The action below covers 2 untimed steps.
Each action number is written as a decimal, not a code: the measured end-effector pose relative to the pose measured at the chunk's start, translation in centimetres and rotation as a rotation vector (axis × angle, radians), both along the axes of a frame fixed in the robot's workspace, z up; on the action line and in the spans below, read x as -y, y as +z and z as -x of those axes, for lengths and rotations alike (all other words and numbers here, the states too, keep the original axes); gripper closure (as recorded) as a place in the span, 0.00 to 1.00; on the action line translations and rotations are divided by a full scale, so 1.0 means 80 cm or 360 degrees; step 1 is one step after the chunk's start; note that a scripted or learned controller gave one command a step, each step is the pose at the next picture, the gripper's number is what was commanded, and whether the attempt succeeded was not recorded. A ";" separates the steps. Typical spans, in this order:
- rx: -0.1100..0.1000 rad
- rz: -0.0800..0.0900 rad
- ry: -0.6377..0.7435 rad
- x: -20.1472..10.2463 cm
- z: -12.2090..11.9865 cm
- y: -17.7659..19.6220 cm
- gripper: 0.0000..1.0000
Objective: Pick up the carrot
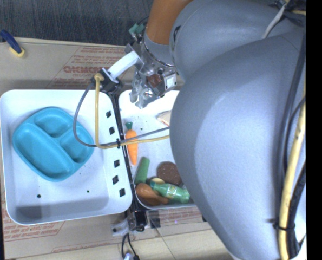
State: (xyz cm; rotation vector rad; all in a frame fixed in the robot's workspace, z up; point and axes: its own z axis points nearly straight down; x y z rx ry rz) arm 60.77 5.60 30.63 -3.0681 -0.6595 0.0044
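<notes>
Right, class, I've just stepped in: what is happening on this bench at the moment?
A grey robot arm reaches in over the right bin, its gripper hovering near that bin's far end. The carrot it is meant to pick up lies against the bin's left wall, closer to the camera than the gripper, not yet grasped. More toy food sits piled at the near end. The left bin holds a blue divided tray.

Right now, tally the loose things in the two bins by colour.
Blue: 1, the divided tray
Orange: 1, the carrot
Green: 2, a long vegetable and a bottle-like item
Brown: 2, a round piece and a rounded piece
Total: 6; the arm hides part of the right bin.
</notes>
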 end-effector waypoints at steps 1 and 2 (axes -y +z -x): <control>-0.0009 0.0008 -0.0269 -0.086 0.078 -0.002 1.00; -0.0022 0.0012 -0.0337 -0.098 0.144 -0.126 1.00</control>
